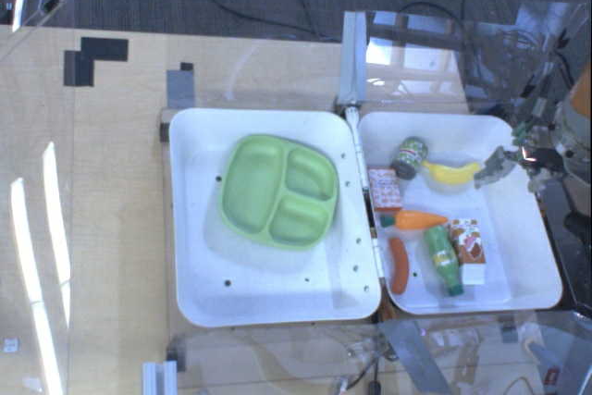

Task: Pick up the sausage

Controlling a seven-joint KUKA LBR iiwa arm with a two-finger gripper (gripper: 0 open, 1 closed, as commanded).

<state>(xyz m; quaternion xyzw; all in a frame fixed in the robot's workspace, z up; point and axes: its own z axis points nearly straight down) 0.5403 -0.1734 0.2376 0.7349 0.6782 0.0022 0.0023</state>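
While the green divided plate [278,191] is lying alone in the left bin [190,227], the right bin [532,227] is holding all the small things. At its left wall a red-and-white packet [385,190] is lying, and below it the sausage [399,265] — reddish, lengthwise along that wall, near the front corner. Just above the sausage an orange carrot [419,220] is pointing across, and to its right a green bottle [442,260] and a small carton [468,250] are lying side by side. Further back a dark can [409,157] is touching a yellow banana [451,171]. The gripper [520,167] is hanging at the bin's right rim, its fingers spread wide and holding nothing — the sausage is lying well apart from it, to the left and nearer the front.
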